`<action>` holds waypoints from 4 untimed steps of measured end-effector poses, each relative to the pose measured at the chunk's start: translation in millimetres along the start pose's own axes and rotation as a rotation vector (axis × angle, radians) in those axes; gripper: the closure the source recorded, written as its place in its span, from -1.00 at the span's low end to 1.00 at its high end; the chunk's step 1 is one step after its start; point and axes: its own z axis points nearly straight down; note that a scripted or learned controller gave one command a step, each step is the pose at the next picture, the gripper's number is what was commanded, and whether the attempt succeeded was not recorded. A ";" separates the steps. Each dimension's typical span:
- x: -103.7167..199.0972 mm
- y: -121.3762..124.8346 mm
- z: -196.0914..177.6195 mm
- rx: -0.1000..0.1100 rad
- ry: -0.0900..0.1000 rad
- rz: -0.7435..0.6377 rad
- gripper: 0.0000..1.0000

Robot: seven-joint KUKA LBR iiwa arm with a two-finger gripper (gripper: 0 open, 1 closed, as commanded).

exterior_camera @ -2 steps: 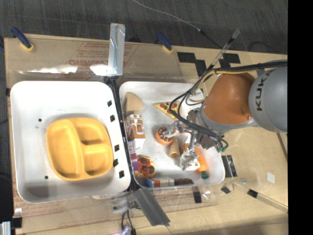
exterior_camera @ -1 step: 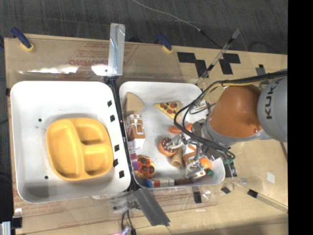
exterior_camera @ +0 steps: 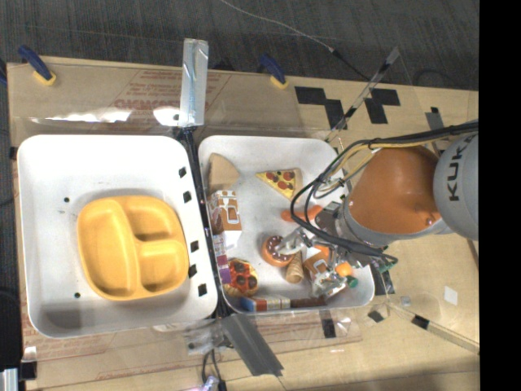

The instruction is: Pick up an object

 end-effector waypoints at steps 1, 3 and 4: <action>-2.9 1.2 -10.4 0.000 -0.003 -0.006 1.00; -30.8 16.9 -32.9 -0.001 0.009 0.370 -1.00; -10.1 -6.6 -17.7 0.026 -0.032 0.208 -1.00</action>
